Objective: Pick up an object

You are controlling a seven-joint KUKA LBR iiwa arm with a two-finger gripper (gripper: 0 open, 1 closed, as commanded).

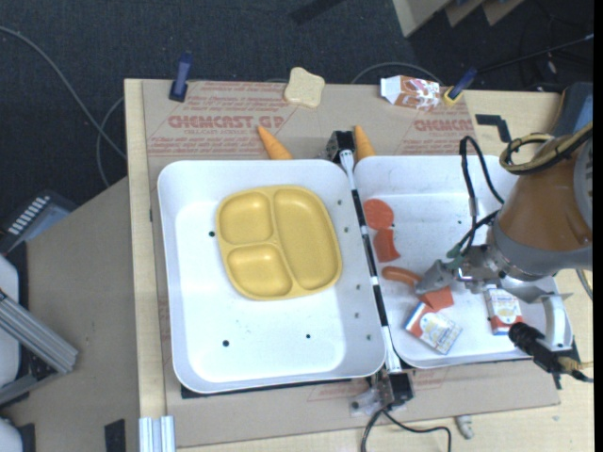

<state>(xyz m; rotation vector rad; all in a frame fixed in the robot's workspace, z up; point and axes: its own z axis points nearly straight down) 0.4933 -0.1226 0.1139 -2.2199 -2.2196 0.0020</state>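
The small orange-red block (pixel 439 299) lies in the right bin (pixel 415 182) toward the tabletop's near right corner, just below my gripper (pixel 443 277); whether it's clenched, I cannot tell.

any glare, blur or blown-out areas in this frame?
Camera view: white bins read bright and near blown-out, no hard glare spots; soft shadow beside the yellow tray; overall mildly soft, so the small items under the gripper blur together; dark floor at top loses detail.
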